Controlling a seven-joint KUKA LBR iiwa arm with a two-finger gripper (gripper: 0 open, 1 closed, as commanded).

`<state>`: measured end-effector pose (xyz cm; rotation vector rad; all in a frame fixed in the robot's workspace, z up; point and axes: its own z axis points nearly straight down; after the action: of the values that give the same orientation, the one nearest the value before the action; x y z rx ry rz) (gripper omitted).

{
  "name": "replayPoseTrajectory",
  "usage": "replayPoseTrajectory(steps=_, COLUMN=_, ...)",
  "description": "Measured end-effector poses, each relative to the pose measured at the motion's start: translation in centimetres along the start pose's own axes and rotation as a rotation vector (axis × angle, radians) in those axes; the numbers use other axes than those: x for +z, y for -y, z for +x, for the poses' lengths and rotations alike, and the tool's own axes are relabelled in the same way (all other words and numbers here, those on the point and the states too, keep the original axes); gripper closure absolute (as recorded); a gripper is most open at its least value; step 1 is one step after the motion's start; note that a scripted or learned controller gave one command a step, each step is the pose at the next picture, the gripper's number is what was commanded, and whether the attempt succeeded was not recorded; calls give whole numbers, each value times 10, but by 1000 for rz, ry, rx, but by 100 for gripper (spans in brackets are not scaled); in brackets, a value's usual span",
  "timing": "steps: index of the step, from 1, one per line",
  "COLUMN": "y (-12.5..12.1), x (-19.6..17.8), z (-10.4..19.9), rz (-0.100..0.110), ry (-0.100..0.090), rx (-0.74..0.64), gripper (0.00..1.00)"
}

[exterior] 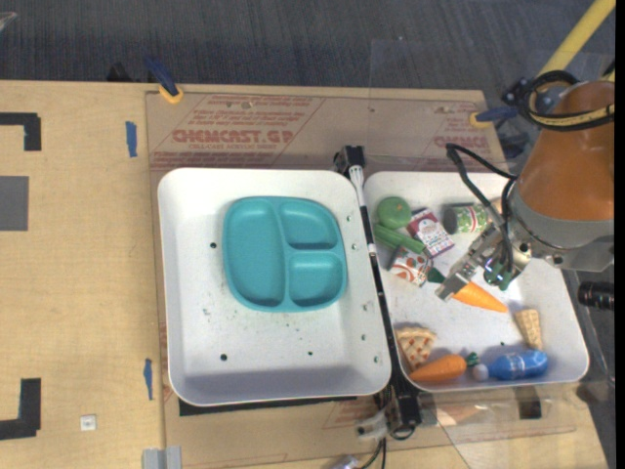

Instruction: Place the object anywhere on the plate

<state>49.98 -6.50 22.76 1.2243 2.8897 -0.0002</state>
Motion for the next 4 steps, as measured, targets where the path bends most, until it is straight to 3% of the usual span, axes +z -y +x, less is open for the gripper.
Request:
replayPoseTrajectory(steps=1, y=-39, x=34, z=70, rz=2, ry=-5, rx=180, gripper=100)
replayPoseTrajectory(steps=2, y=-133, x=-51, z=89, rz=-10, ry=0, rx=173, gripper=100)
replayPoseTrajectory(steps=3, y=-181, x=32, z=86, rz=9, ry=-7, rx=238, gripper=100)
replayPoseTrajectory(steps=4, y=-195, x=-37, z=69, rz=-3, ry=1, rx=439, gripper=100)
